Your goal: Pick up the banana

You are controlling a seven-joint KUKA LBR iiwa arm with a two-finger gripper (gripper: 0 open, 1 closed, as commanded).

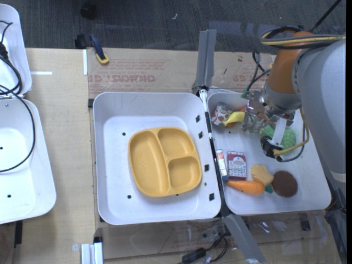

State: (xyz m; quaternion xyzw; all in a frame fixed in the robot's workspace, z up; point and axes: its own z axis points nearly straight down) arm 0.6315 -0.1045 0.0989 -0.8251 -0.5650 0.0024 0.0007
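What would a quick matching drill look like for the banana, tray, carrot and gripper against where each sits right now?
Things:
1. banana
2. tray
3. carrot
4. gripper

Places:
A. middle of the left bin
B. near edge of the right bin, beside a brown round item
C. far corner of the right bin, next to a strawberry-print packet
D. over the right bin, just right of the banana

Pairs: 1-C, 2-A, 3-B, 4-D
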